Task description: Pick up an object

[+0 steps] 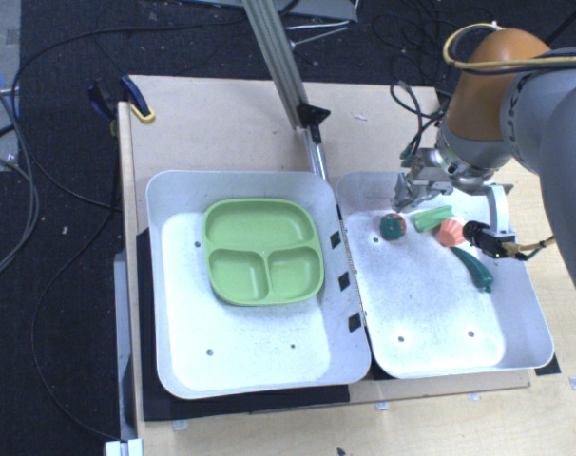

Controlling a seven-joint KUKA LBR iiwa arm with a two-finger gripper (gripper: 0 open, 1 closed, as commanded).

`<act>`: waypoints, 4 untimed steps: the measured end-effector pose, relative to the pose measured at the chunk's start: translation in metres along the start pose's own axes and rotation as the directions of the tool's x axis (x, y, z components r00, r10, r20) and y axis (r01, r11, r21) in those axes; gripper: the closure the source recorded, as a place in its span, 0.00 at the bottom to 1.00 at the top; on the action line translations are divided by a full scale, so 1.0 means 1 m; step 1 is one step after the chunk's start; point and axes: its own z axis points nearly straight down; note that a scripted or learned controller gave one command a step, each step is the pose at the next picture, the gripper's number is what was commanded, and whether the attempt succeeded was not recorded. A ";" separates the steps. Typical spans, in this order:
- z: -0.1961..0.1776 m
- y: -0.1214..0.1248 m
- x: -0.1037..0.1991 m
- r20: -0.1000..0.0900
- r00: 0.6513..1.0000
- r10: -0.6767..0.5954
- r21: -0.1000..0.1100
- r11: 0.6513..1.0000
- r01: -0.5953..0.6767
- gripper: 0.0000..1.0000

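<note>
Can't tell how the jaws [409, 196] are set; small ball [393, 226] sits just below them, green piece [429, 219] beside.

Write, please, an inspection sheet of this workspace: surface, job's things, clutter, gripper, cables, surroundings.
Surface: wooden bench bearing left bin and right bin, side by side.
Job's things: in the right bin's far part, a small green-and-red ball, a light green piece, a salmon piece and a dark green tool.
Clutter: green divided plate in the left bin.
Gripper: gripper low over the right bin's far edge, beside the ball; nothing seen held.
Cables: black cables on the floor.
Surroundings: dark floor, slanted metal pole.
</note>
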 end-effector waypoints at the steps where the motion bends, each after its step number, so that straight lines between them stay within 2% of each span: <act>1: -0.054 0.002 0.000 0.000 1.000 -0.001 0.000 1.000 0.001 1.00; 2: -0.058 -0.014 0.058 -0.004 1.000 -0.007 0.007 1.000 0.007 1.00; 3: -0.067 -0.048 0.106 -0.004 1.000 -0.006 0.009 1.000 0.006 1.00; 4: -0.079 -0.066 0.153 -0.004 1.000 -0.007 0.009 1.000 0.007 1.00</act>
